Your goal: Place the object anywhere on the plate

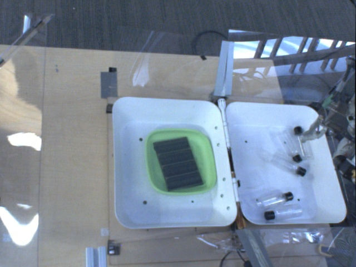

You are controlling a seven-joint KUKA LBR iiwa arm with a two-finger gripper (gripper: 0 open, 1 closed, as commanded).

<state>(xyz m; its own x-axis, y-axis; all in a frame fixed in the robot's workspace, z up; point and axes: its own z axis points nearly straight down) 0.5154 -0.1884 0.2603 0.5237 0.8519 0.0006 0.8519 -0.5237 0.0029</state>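
Two capped clear vials [275, 198] lie at the right bin's [334, 216] near edge; two more [295, 149] sit beside the gripper [314, 131], state indeterminable. On the green plate [153, 149] in the left bin [125, 149] sits a dark ridged block [178, 164]. Recommendation: grip one vial mid-body, lift clear of the divider, release onto bare plate.

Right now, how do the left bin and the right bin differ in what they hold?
The left bin holds a green plate with a dark ribbed block lying on it; the right bin holds several clear vials with black caps, loose on its floor. The left bin's load sits centred in one stack; the right bin's vials are scattered toward its right and near edges. Both bins are shallow, white and rounded-square.
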